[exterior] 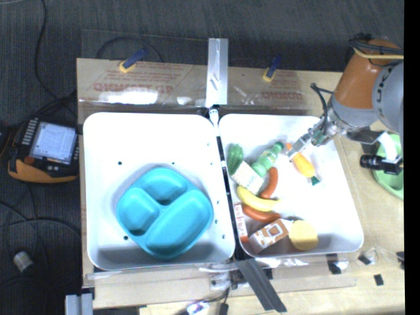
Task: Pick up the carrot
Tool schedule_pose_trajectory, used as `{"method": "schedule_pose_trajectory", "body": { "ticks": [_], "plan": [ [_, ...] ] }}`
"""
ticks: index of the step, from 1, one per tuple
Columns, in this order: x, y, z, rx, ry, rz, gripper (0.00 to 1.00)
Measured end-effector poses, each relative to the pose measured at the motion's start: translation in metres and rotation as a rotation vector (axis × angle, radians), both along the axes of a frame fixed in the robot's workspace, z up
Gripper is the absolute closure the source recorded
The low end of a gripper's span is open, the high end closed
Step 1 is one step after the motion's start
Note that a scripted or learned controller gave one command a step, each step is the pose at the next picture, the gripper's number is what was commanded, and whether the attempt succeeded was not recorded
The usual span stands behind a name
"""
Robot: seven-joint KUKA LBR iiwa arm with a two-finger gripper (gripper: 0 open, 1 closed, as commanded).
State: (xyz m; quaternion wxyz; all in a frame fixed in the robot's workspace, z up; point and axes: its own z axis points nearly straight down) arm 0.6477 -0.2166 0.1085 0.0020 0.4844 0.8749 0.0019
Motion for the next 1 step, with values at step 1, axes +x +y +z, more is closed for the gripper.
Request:
{"method": "schedule_pose_trajectory", "body": {
  "ticks": [1],
  "plan": [
    [0.0216,0.0510,0.1271,-0.004,0.003,0.210,1.00]
  ]
}}
